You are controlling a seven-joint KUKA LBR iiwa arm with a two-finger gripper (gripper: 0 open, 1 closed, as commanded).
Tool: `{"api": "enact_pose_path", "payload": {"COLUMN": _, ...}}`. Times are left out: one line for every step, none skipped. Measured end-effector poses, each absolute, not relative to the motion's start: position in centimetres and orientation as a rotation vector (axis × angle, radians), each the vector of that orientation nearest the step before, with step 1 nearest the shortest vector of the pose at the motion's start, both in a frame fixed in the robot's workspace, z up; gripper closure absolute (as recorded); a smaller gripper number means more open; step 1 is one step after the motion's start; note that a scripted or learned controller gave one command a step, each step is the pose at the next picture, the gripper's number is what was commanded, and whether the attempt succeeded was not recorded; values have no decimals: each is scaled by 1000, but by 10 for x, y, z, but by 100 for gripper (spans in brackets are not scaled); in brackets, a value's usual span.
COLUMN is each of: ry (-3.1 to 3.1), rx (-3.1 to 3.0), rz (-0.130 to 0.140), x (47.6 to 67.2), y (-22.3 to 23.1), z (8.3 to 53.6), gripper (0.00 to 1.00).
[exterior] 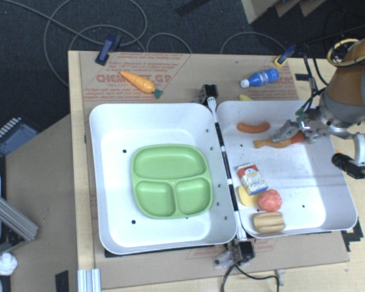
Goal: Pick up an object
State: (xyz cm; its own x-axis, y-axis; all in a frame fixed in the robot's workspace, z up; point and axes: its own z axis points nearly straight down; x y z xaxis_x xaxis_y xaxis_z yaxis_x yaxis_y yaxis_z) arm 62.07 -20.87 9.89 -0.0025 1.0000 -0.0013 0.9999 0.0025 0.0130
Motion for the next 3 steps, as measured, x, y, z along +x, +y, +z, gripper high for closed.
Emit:
{"api": "enact_pose_path", "payload": {"ry": 2233, "rx": 2219, "rz": 17, "x": 646, "y": -218, "z": 90, "gripper": 0}}
{"api": "enact_pose_path", "payload": {"ry": 2219, "rx": 2209, "rz": 15, "x": 648, "y": -222, "z": 103, "gripper": 100}}
{"api": "enact_pose_path", "payload": {"ry": 2222, "rx": 2223, "rz": -2, "x": 593, "y": -220, "z": 84, "gripper": 100}}
